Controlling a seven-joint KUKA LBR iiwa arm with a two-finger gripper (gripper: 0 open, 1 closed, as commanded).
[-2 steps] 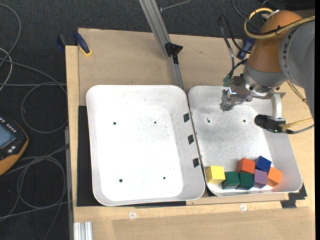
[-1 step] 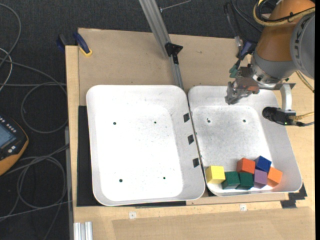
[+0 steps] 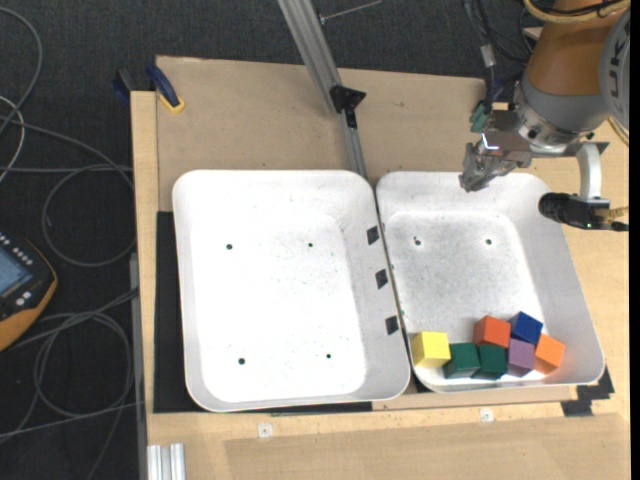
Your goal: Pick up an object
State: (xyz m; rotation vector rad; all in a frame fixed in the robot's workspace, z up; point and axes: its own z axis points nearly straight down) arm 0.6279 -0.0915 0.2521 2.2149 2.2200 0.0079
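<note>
Although the wooden bench (image 3: pixel 260 118) and its two shallow white plastic bins are laid out ready, the pick looks to be barely begun: nothing is lifted, and every block lies at rest. The left bin (image 3: pixel 200 268) sits well off to the pincer's left, while the right bin (image 3: pixel 560 258) lies directly beneath and forward of it. The grey arm with the orange band (image 3: pixel 575 58) holds the dark two-finger pincer (image 3: pixel 480 176) over the far rim of that right bin, seemingly above it rather than touching it. Nothing shows between the tips; whether they are spread or closed I cannot tell, as they merge into one dark shape.

The candidates are bunched at the near end of the right bin, well apart from the pincer: a yellow cube (image 3: pixel 432 347), two green cubes (image 3: pixel 476 359), an orange-red cube (image 3: pixel 492 330), a blue cube (image 3: pixel 526 326), a purple cube (image 3: pixel 521 353) and an orange cube (image 3: pixel 549 350). By my reckoning, reaching across, descending and gripping all remain.
</note>
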